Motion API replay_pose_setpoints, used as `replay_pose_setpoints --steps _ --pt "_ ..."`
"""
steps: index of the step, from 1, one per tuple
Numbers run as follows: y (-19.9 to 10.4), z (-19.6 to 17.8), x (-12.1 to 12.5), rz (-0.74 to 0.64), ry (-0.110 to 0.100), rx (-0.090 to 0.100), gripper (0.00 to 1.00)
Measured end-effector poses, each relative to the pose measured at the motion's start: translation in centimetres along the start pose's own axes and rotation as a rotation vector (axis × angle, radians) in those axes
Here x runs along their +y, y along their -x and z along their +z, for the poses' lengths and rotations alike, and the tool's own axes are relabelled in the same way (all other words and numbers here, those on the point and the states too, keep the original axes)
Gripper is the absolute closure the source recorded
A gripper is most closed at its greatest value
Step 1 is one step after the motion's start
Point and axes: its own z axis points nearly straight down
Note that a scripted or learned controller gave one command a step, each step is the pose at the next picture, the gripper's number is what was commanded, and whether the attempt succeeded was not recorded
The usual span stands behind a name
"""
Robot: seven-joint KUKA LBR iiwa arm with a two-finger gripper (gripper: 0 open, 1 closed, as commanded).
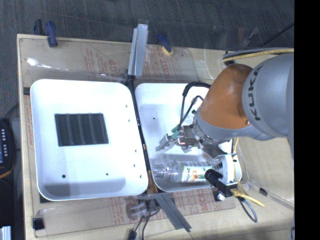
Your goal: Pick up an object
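Camera view: gripper (172,140) hangs in the right bin (150,104), whether it is parted or closed I cannot tell. Clear plastic bottle (182,172) lies near the bin's near wall; centre squarely over its body before closing.

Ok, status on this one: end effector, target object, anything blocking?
End effector low over the right bin, nothing between its fingers. Clear plastic bottle lying on its side just below it, ungrasped. Nothing blocking.

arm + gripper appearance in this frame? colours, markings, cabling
The arm is a bulky grey casing with dark KUKA lettering and a wide orange band above the wrist. A black cable loops beside the wrist. The gripper is small, bare metallic grey.
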Motion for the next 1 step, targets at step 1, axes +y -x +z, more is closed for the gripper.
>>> replay_pose_setpoints --steps 1 --pt "0.0 0.0 0.0 0.0 0.0 0.0 0.0"
